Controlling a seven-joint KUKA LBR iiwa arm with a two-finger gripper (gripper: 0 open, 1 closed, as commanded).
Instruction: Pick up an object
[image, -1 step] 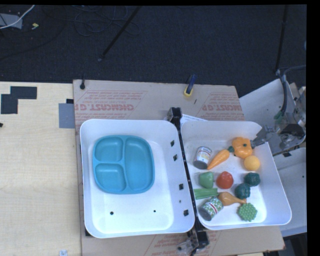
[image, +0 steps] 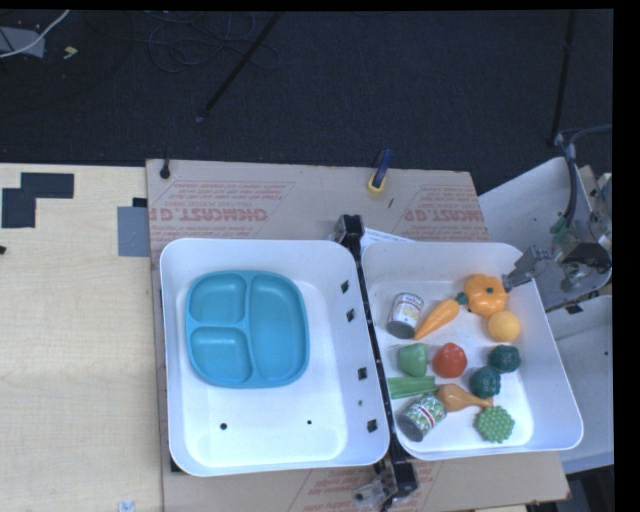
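Pale wood surface (image: 70, 330) w/ two shallow white bins: plastic toy foods, e.g. orange pumpkin (image: 486, 294), all lie in right bin (image: 560, 400), gripper (image: 575, 255) at its right rim, jaws' state unclear, nothing lifted yet.

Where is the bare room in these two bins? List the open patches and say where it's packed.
Left bin: bare floor in front of the blue divided plate, and a strip between the plate and the centre divider. Right bin: bare along the far wall, behind the tin can and orange pumpkin. Crowded: the right bin's middle and near half, from the carrot to the green knobbly toy.
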